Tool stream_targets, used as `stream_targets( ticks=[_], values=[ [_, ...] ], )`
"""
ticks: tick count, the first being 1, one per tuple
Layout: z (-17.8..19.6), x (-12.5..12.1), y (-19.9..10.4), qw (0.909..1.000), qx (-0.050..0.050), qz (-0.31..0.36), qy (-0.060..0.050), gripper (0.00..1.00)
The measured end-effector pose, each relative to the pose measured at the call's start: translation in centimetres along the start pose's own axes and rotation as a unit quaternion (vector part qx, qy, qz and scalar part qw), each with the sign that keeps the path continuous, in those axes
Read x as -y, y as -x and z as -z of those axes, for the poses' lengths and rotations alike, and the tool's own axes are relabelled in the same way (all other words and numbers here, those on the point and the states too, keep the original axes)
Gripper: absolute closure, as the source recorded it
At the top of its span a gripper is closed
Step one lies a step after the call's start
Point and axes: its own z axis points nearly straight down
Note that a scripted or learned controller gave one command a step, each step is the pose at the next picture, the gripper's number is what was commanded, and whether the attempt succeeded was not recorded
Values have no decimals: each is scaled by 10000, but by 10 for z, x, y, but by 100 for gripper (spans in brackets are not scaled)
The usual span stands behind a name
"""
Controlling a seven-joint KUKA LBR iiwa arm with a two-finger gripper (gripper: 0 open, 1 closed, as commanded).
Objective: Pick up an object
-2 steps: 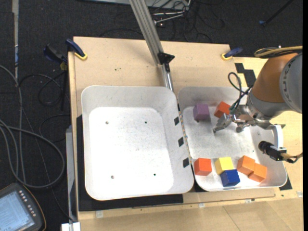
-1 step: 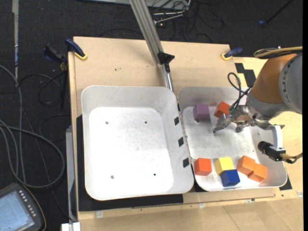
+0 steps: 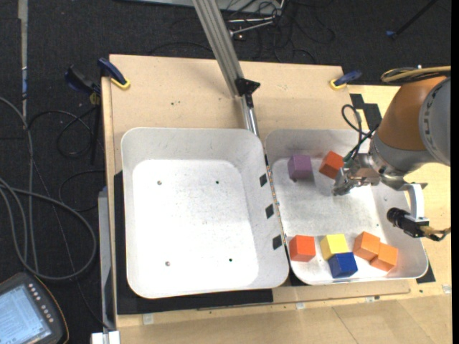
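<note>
The gripper (image 3: pixel 343 183) is lowered into the right bin (image 3: pixel 401 271), just beside the far orange block (image 3: pixel 331 164); its opening cannot be told, perhaps blurred. Nothing is seen held. The block should be centred squarely before any squeeze is made.

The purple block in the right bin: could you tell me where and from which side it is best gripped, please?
Probably from above, fingers closing on the purple block's left and near faces' opposites: it sits flat with bare floor around it, while the orange block and gripper crowd its right.
</note>
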Motion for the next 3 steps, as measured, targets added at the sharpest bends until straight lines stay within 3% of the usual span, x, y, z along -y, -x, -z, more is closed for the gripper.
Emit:
stream_targets(
  ticks=[2,3],
  values=[
    [100,-10,-4,10000,7,16,30,100],
    [113,-4,-63,10000,-15,42,-1,100]
  ],
)
